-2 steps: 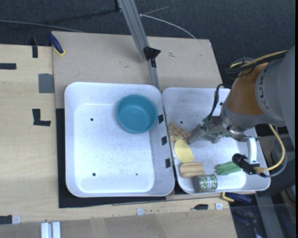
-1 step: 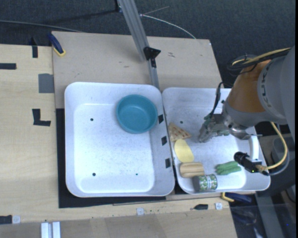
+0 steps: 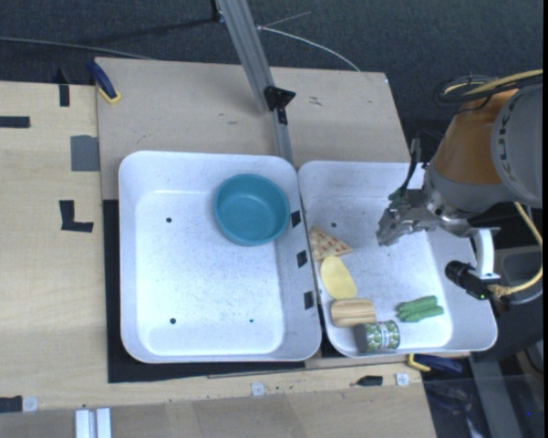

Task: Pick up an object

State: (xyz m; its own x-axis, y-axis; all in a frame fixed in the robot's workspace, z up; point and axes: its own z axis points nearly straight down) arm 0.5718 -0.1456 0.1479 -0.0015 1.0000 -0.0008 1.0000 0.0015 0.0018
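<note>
My gripper (image 3: 389, 229) hangs over the middle of the right bin (image 3: 369, 190), reaching in from the right under the orange band. Nothing shows between its fingers. Below and left of it lie a tan waffle-like piece (image 3: 329, 243), a yellow oval item (image 3: 337, 277), a short wooden cylinder (image 3: 352, 312) and a small speckled green can (image 3: 379, 337). A green pod-shaped item (image 3: 418, 309) lies near the bin's lower right. A blue bowl (image 3: 251, 209) sits upright in the upper right part of the left bin (image 3: 164, 272).
A slanted metal pole (image 3: 253, 53) rises from behind the seam between the bins. Cables (image 3: 511, 286) and a black fitting hang at the arm's right. The wooden bench (image 3: 36, 245) stretches to the left with black tape marks.
</note>
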